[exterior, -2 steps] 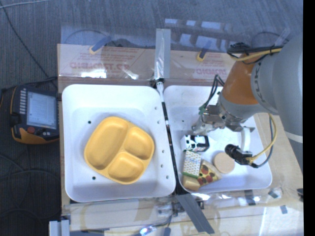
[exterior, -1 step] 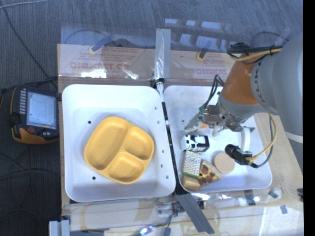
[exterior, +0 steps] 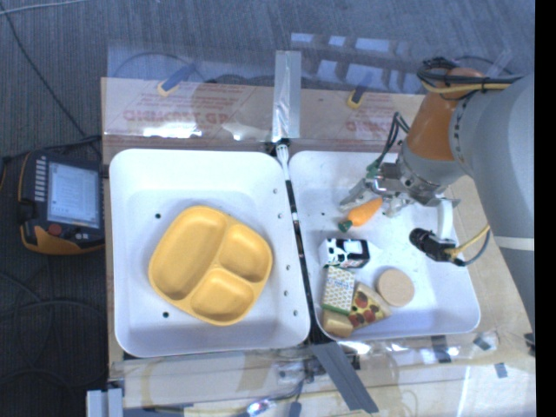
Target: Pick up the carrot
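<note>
The carrot (exterior: 365, 211) is orange with a green tip and lies tilted in the upper part of the right bin (exterior: 452, 315). My gripper (exterior: 373, 200) hangs right over it, coming in from the right under the orange wrist band. Its fingers stand apart, one finger (exterior: 351, 197) above the carrot's left part and the other near its right end, so the gripper is open around the carrot. The carrot's right end is partly hidden under the gripper.
Below the carrot sit a black-and-white cow toy (exterior: 347, 251), a round tan disc (exterior: 395, 287), a pizza slice (exterior: 367, 307) and a patterned cracker (exterior: 339, 288). A yellow divided plate (exterior: 213, 263) lies in the left bin (exterior: 139, 181). A black cable plug (exterior: 430, 242) hangs beside the gripper.
</note>
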Robot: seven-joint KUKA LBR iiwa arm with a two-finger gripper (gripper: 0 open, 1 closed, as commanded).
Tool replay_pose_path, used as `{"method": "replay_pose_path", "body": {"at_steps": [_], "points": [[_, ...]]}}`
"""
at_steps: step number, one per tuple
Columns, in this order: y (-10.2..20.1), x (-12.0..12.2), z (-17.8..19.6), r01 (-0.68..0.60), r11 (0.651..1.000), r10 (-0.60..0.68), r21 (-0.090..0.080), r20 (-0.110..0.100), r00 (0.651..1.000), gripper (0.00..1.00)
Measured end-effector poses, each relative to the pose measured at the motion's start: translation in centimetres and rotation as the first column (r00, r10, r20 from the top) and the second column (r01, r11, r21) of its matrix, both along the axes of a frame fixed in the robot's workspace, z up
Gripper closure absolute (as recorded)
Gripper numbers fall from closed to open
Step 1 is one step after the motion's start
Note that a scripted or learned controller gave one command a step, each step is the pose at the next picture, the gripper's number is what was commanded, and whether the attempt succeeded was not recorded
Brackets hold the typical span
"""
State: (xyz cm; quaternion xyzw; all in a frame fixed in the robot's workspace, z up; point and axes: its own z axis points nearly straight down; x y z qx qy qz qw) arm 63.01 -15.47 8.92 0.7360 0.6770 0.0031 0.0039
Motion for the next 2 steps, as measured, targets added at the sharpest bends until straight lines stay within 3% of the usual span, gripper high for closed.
{"method": "replay_pose_path", "body": {"at_steps": [1,2], "points": [[0.1,0.2,1.2,-0.002,1.000,0.002,-0.001,0.003,1.000,1.00],[1.9,0.4,10.1,-0.188,0.982,0.188,-0.002,-0.012,0.982,1.00]]}}
